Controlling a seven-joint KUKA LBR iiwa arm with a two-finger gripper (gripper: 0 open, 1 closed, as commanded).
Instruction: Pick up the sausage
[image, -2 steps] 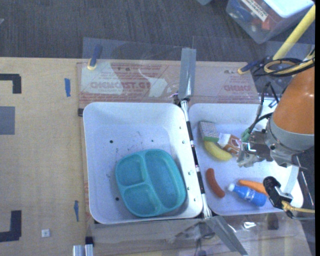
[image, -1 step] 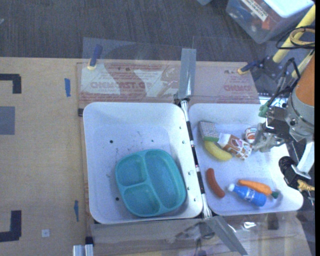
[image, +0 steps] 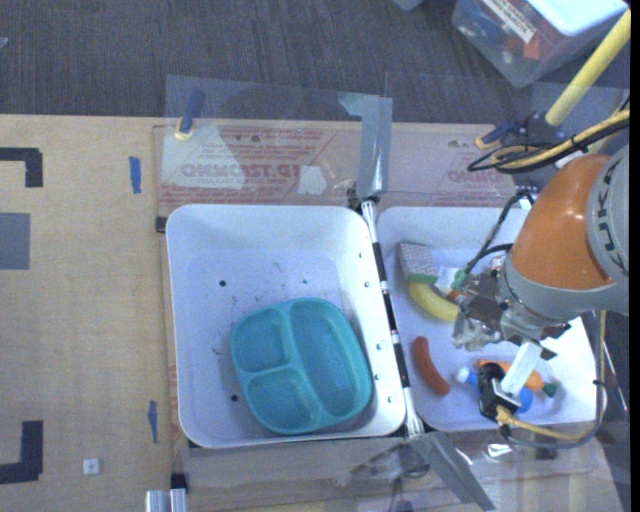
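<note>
The small reddish-brown sausage (image: 430, 365) lies in the shallow white bin (image: 440, 410), just beside the jaws of the gripper (image: 468, 328), down-left in view. Open or closed, you cannot tell. Centre over its middle and straddle its narrow width.

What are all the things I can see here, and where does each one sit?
shallow white plastic left bin: one, white, on the bench
shallow white plastic right bin: one, white, beside the left bin
divided plastic tray: one, teal, in the left bin, near side
sausage: one, reddish-brown, in the right bin by its left wall
banana: one, yellow, in the right bin, beyond the sausage
flat packet: one, grey-green, in the right bin, far left corner
small item: one, blue and white, right of the sausage; too small to identify
robot arm: one, grey with orange band, over the right bin
gripper: one, grey, right of the banana and sausage
</note>
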